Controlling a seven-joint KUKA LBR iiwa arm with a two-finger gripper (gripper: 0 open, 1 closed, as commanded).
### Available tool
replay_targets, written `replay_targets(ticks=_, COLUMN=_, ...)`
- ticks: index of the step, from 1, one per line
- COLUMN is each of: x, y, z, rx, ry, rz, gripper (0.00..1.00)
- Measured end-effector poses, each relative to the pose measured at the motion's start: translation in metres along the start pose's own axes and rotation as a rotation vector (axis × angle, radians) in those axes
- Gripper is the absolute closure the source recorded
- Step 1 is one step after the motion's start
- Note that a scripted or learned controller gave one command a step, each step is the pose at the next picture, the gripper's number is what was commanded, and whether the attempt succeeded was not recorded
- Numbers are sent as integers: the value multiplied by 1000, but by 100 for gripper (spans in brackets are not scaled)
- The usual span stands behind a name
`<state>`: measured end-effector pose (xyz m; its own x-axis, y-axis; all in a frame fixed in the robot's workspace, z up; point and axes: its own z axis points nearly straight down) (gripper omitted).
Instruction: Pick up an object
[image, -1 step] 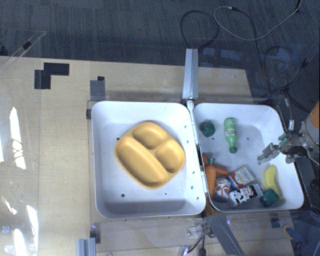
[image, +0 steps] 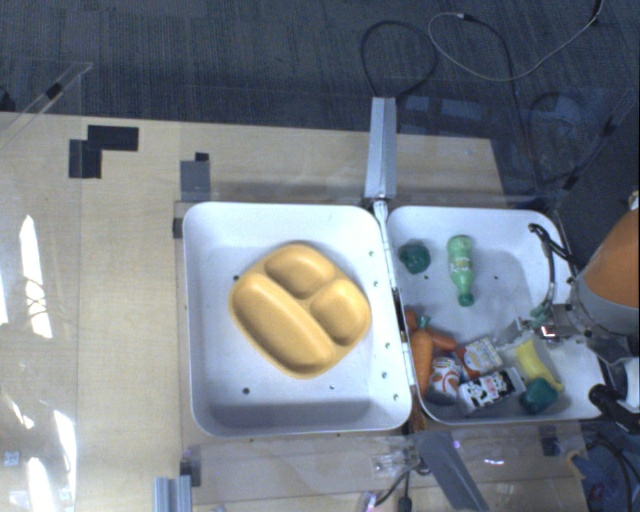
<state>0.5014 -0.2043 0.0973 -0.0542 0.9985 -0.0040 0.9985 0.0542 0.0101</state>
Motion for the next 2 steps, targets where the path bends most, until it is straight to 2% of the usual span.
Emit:
replay_targets(ticks=1, x=0, y=1, z=-10, rx=-2, ry=0, rz=-1, gripper=100)
replay_targets(ticks=2, x=84, y=56, z=-103, rx=4, ry=3, rz=30, gripper=100)
